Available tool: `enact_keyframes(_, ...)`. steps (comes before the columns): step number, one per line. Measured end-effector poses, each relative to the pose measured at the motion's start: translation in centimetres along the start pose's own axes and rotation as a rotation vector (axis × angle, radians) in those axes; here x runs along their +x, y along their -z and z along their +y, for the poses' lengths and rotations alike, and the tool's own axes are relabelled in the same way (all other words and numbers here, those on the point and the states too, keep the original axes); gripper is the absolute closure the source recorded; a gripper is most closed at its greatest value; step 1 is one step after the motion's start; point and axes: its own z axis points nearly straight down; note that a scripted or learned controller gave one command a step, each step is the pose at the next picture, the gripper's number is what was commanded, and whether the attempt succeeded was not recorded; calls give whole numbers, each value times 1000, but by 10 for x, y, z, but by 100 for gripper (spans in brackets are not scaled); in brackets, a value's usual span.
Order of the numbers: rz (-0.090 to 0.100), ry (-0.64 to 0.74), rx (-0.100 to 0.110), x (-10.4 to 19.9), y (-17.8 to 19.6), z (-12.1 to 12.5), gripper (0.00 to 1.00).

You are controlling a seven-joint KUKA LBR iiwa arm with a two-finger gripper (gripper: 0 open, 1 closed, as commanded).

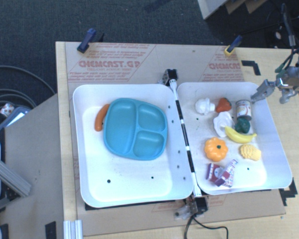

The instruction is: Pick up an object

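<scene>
Bench surface is brown board with 2 white bins side by side. Left bin holds a blue divided plate; an orange carrot lies touching its left edge. Right bin holds a white lump, red piece, can, dark green piece, banana, small pumpkin, corn and a red packet, all close together. Gripper sits above the right bin's upper right corner, apart from every item, holding nothing; cannot tell how its fingers stand.
</scene>
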Motion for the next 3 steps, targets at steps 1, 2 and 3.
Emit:
enact_keyframes(1,0,1,0,-1,-140,63,0)
enact_keyframes(2,1,2,-1,3,-174,79,0)
enact_keyframes(3,-3,3,-6,2,-162,81,100)
